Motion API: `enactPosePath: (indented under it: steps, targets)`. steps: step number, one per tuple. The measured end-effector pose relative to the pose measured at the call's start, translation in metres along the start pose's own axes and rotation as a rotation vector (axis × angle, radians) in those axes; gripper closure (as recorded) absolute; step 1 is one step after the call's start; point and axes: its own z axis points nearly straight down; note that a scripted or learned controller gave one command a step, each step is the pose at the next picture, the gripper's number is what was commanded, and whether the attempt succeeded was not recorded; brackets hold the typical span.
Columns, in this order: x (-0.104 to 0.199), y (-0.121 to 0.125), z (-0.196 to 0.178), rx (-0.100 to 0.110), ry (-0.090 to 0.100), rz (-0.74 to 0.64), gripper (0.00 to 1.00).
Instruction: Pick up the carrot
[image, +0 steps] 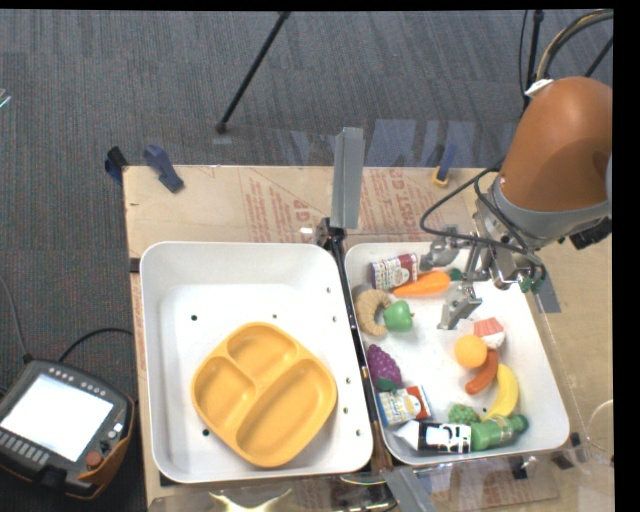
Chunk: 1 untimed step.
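Over the right bin (548, 370), the claw (458, 308) hangs spread just beside the carrot (424, 285), gripping nothing.

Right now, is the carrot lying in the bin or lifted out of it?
Lying in the bin. The carrot rests flat on the right bin floor beside a small can; the end effector hangs nearby, apart from it.

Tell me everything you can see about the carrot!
The carrot is a small orange toy, smooth like plastic, with a thick end and a tapering end. It lies on its side, slightly tilted, near the back of the right bin. Its left end sits beside a small can with a red label, and a green apple lies just in front of it. The end effector hangs close to its right, not holding it.
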Motion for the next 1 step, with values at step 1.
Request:
enactPosePath:
  steps: [1]
  targets:
    - [0.0412,-0.0492,0.1643,-0.003,0.016,0.005,0.00]
